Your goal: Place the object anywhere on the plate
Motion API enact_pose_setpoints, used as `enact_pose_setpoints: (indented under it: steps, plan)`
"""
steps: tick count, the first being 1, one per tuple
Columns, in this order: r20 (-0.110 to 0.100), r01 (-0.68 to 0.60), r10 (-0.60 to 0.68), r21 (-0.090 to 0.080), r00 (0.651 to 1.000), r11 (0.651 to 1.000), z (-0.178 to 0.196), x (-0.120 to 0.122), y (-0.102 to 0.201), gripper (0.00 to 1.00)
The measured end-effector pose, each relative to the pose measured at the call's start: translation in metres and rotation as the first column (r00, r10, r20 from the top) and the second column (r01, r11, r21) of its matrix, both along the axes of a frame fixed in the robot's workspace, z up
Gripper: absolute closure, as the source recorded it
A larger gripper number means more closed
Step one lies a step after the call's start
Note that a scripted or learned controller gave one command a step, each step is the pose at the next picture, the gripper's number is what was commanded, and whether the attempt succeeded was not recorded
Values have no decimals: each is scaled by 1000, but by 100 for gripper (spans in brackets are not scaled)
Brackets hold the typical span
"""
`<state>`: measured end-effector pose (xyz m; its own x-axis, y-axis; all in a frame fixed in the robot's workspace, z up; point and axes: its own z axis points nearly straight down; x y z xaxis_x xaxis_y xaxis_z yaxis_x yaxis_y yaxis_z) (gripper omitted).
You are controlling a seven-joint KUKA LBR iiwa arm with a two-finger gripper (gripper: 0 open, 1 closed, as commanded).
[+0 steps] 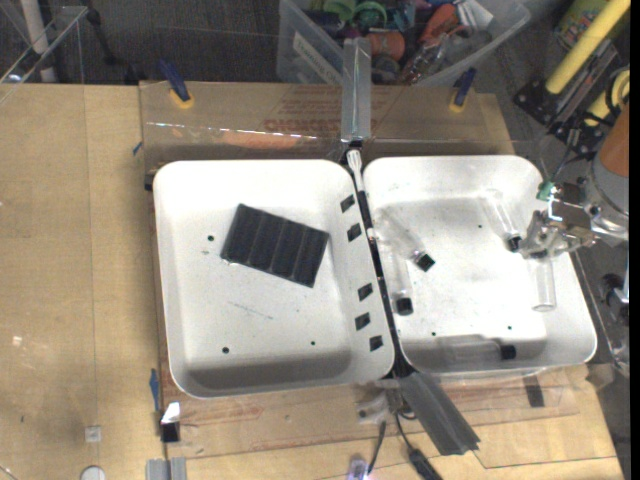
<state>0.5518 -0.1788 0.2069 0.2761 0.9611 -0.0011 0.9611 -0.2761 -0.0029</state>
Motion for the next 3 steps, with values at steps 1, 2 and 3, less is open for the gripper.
enact_pose_setpoints:
  steps: [1, 2, 3]
  plan:
    - [2, 297, -297, -1, 955, 955, 72, 3, 14, 100]
    - [2, 465, -465, -1, 885, 885, 74, 13, 25, 100]
    - [-3, 613, -613, -2, 790, 790, 112, -40, 51, 100]
